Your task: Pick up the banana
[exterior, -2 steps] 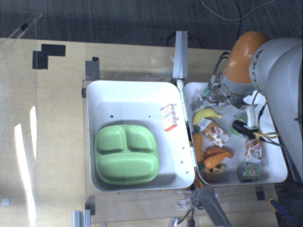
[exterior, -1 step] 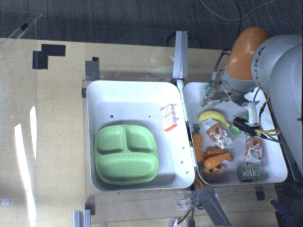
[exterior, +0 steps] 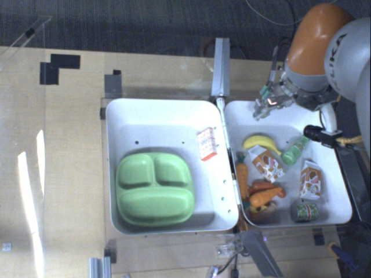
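Observation:
The yellow banana (exterior: 259,142) lies curved in the upper middle of the right bin (exterior: 346,216), just above a small printed snack packet (exterior: 267,165). My gripper (exterior: 264,106) hangs over the bin's far edge, above and slightly right of the banana, clear of it. Its fingers point down and left with a small gap, and nothing is between them.
A green bottle (exterior: 294,151) lies right of the banana. Carrots (exterior: 264,195), a second packet (exterior: 311,182) and a small can (exterior: 305,211) fill the right bin's lower part. The left bin (exterior: 116,132) holds a green divided tray (exterior: 155,187) and a small carton (exterior: 207,143).

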`<state>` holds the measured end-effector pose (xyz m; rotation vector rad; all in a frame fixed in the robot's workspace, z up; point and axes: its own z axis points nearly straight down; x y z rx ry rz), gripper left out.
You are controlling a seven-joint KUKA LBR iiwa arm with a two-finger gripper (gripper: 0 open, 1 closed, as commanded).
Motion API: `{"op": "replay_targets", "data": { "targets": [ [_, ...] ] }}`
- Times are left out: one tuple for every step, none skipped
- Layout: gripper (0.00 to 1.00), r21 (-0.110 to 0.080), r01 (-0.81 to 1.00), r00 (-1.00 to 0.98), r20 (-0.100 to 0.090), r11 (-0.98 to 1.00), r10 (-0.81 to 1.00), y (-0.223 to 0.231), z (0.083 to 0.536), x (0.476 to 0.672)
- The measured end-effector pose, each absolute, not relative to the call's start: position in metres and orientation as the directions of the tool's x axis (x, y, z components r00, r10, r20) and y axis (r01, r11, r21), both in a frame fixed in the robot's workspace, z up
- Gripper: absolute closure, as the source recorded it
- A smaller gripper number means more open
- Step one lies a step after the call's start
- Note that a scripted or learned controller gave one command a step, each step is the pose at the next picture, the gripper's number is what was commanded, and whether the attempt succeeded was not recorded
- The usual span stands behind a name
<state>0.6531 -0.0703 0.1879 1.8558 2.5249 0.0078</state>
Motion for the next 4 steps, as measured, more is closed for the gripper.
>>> {"op": "replay_targets", "data": {
  "targets": [
    [0.00,0.008,0.954,-0.299,-0.003,0.299,0.954,-0.070,0.188,0.653],
    [0.00,0.007,0.980,-0.199,-0.002,0.199,0.980,-0.137,0.095,0.626],
    [0.00,0.011,0.966,-0.257,-0.003,0.257,0.966,-0.141,0.089,0.583],
    [1.00,0.019,0.966,-0.257,-0.003,0.257,0.966,-0.139,0.101,0.586]
  ]
}}
